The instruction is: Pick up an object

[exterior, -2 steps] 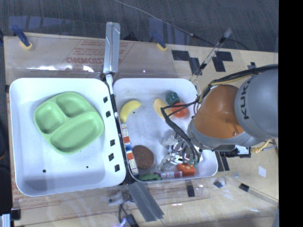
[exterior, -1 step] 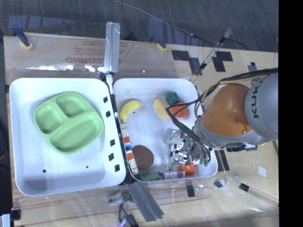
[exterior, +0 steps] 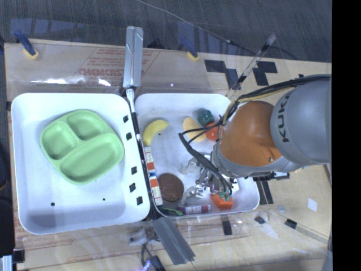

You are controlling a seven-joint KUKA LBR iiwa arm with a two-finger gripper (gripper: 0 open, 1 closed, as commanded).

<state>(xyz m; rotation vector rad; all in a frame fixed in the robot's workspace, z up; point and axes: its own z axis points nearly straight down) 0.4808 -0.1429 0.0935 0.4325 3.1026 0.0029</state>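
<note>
While the left bin [exterior: 22, 151] carries a green divided plate [exterior: 82, 145], the right bin [exterior: 169, 103] holds a banana [exterior: 153, 130], a brown round object [exterior: 170, 186] and a marker (along the near wall) [exterior: 192, 210]. Farther right, the gripper [exterior: 211, 188] hangs beside an orange object [exterior: 224, 202]; whether its fingers are apart I cannot tell.

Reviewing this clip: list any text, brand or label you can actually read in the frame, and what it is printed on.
"KU", the start of a brand name cut off by the picture's edge: on the grey arm.
Red printing on the clear sheet behind the bins: too blurred to read.
Label strip on the divider between the bins: too small to read.
Label on the marker in the right bin: unreadable.
</note>
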